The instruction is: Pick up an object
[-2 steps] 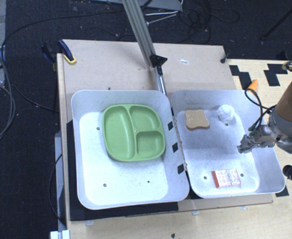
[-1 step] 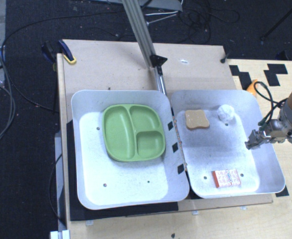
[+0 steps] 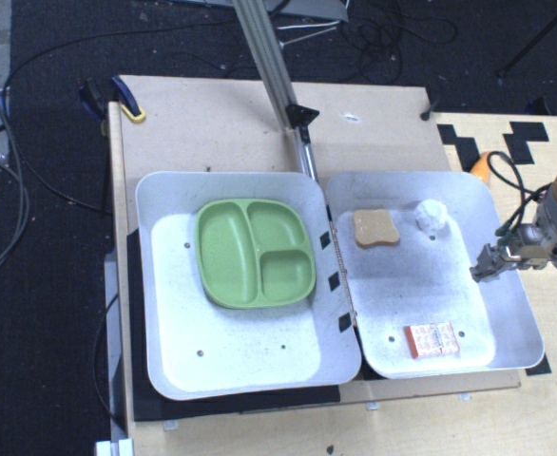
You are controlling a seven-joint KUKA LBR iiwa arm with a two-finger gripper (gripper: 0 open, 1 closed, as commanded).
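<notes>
Three objects wait in right bin [image 3: 507, 321]: toast slice [image 3: 375, 227], white lump [image 3: 432, 217], red packet [image 3: 433, 339]. We see gripper [image 3: 485, 265] at rim, carrying nothing; risk: clipping wall, missing flat packet.

Grey metal wrist [image 3: 545, 240] at the right edge, boxy and dull, with thin black cables [image 3: 518, 180] looping over its top. A small dark gripper [image 3: 481, 269] juts from it, and an orange patch [image 3: 480, 166] shows behind.
</notes>
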